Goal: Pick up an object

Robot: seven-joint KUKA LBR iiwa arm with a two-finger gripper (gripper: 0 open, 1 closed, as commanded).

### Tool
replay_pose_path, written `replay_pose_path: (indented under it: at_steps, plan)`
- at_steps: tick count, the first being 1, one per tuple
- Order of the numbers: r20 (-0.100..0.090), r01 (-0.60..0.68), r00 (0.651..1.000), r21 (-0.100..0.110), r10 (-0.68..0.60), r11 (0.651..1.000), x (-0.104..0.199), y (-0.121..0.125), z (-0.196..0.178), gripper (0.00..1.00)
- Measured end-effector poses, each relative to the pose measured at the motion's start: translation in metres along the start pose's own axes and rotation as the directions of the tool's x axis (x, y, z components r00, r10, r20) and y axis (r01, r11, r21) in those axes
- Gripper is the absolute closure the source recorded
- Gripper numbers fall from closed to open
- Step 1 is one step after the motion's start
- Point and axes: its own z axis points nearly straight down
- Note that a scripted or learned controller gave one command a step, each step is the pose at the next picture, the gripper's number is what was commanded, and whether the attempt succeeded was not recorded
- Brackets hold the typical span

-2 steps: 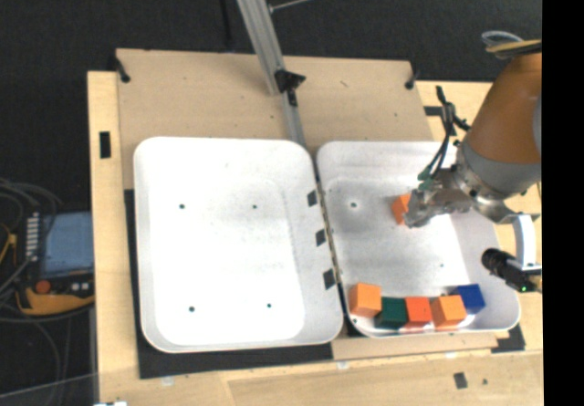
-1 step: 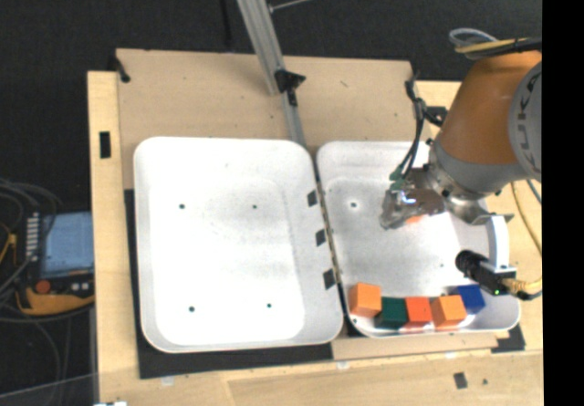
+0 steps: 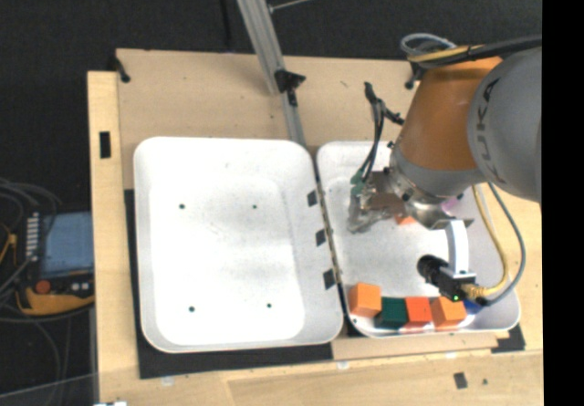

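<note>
Black floor surrounds a plywood counter point(image 3: 210, 94) carrying two white bins; the left bin point(image 3: 224, 240) lies beside the right bin point(image 3: 365, 254), over which the arm point(image 3: 456, 135) hangs with its jaws point(image 3: 370, 206) low by that bin's left wall, and whether they are released or clenched I cannot tell. Blocks line the right bin's near wall: orange block point(image 3: 366, 297), green block point(image 3: 394, 311), a second orange point(image 3: 420, 309). Likely target: the orange block, toward the near wall from the jaws and apart from them.
</note>
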Motion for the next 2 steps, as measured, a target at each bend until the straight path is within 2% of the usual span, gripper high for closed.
replay_pose_path:
  at_steps: [2]
  plan:
    - [-0.001, 0.000, 1.000, 0.002, 0.000, 1.000, 0.093, -0.038, 0.002, 1.00]
